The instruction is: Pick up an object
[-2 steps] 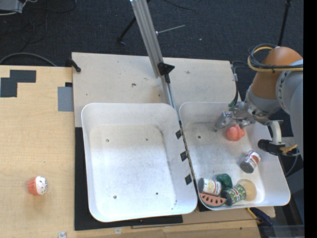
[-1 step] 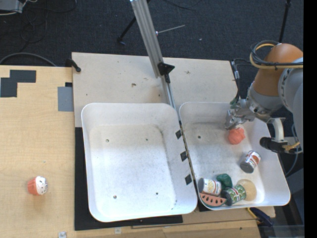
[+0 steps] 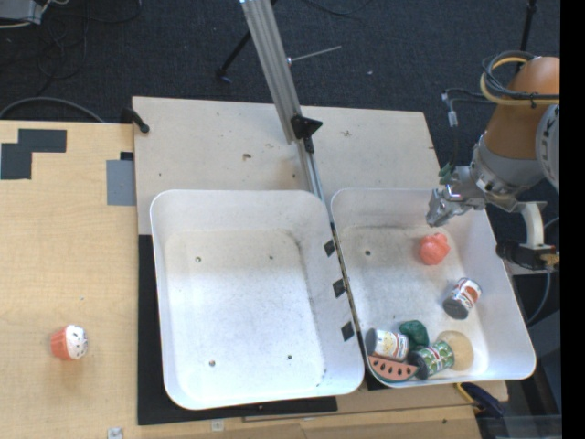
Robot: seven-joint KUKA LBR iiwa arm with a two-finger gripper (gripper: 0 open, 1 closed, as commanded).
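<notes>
My gripper (image 3: 440,210) hangs over the back of the right bin (image 3: 402,218), just above and left of a red-orange ball-like toy (image 3: 434,249). Nothing shows between the fingers, and their state is not clear. A small can with a red and white label (image 3: 462,298) lies further forward near the right wall. In the bin's front corner sit a jar with a light label (image 3: 390,344), a dark green item (image 3: 413,331), a green can (image 3: 433,358), a tan round piece (image 3: 459,347) and a watermelon slice toy (image 3: 391,369).
The left bin (image 3: 174,245) lies beside the right one, with a metal rail (image 3: 279,71) slanting over the divide from the back. A small red and white toy (image 3: 69,343) rests on the wooden table at the far left. Cables hang by the arm.
</notes>
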